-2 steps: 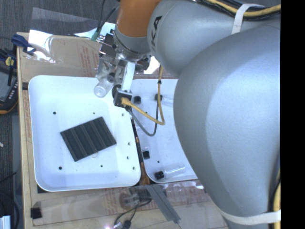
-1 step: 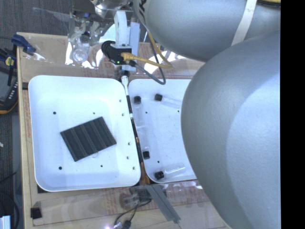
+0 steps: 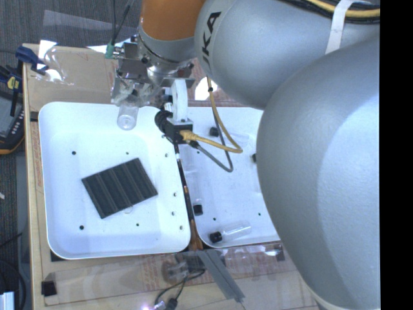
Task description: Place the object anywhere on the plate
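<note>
The obj, a small clear plastic tube-like cup [image 3: 127,117], sits at upper left of the frame, over the top edge area of the left white bin [image 3: 58,234], directly under the gripper [image 3: 131,97]. It touches or nearly touches the gripper's tip. Can't tell from this angle whether the gripper is clamped on it or open. Judging by looks it is v. light, thin-walled, smooth and slippery, and round so apt to roll. Prob. best taken across its cylindrical wall w/ modest force, since hard squeezing could crack or pop it out. It looks see-through w/ a bright rim, approx. upright. Lower in the same bin, centre-left of the frame, lies the dark grey ribbed rectangular plate [image 3: 119,187], flat, turned at a slant, well apart from the cup. In the right white bin [image 3: 235,189], near the bottom, lies a clear vial w/ black cap [image 3: 229,232].
</note>
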### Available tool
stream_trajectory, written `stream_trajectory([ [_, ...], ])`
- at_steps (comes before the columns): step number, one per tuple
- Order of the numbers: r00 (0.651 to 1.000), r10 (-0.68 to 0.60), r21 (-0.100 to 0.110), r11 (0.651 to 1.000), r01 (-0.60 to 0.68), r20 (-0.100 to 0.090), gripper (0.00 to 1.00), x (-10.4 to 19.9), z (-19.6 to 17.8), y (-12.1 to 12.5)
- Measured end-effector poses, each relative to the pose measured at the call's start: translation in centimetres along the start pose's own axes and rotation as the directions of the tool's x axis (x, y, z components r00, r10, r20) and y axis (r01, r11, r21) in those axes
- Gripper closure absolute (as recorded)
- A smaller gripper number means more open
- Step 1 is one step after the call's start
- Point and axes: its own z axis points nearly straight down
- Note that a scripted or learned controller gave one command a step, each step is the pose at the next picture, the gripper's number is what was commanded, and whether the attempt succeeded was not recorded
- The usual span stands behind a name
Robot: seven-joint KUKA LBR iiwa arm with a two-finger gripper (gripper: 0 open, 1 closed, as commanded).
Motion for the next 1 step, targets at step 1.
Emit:
stream_trajectory([
  [1,0.995,-0.103,-0.002,0.995,0.103,-0.003,1.0,8.45,0.58,2.94],
])
